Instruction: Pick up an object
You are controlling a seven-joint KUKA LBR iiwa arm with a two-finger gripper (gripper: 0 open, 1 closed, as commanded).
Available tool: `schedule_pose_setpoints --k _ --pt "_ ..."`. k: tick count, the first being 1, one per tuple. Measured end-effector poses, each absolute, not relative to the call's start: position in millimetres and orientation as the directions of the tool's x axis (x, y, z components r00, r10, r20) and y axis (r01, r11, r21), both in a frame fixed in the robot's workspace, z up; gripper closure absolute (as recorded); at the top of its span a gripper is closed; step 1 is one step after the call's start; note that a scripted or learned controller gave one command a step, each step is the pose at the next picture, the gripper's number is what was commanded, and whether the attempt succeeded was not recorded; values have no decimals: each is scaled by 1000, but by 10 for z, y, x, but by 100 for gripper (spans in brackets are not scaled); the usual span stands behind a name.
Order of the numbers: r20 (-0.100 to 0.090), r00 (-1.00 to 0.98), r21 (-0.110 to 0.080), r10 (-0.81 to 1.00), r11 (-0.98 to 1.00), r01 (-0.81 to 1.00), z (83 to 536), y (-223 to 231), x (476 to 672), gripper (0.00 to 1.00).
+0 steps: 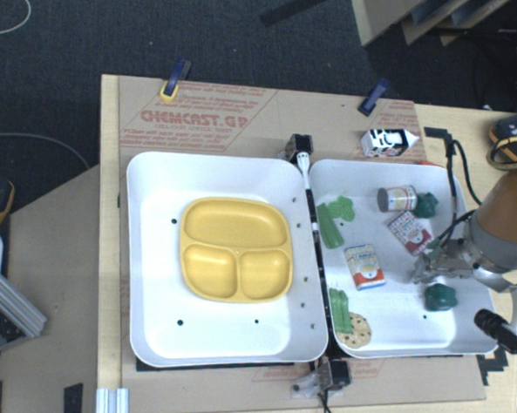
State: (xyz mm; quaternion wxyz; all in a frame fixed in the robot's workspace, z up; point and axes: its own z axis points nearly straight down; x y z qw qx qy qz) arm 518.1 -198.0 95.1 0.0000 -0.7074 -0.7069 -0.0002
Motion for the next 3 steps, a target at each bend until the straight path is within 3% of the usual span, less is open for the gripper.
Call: schedule_pose_setpoints --k 3 --pt "-3 -2 6 1000 2 1000 2271 -1897 5275 100"
